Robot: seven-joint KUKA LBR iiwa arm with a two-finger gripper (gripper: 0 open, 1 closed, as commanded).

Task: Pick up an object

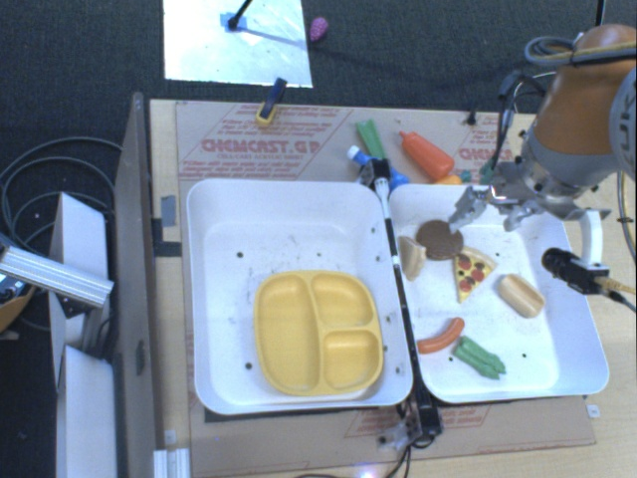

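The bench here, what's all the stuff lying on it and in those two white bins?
Bins: two, white, side by side on the bench.
Tray: one, yellow, three compartments, in the left bin.
Pizza slice: one, right bin centre.
Brown disc: one, right bin, beside the pizza slice.
Sausage: one, orange-red, right bin front.
Green piece: one, right bin front.
Bread roll: one, tan, right bin.
Carrot: one, orange, behind the bins.
Arm: one, grey and orange, at right.
Hand: one, over the right bin's back.

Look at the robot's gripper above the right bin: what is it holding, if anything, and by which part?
Nothing. The gripper hangs open above the right bin, its fingers spread with nothing between them; the brown disc lies apart below it.
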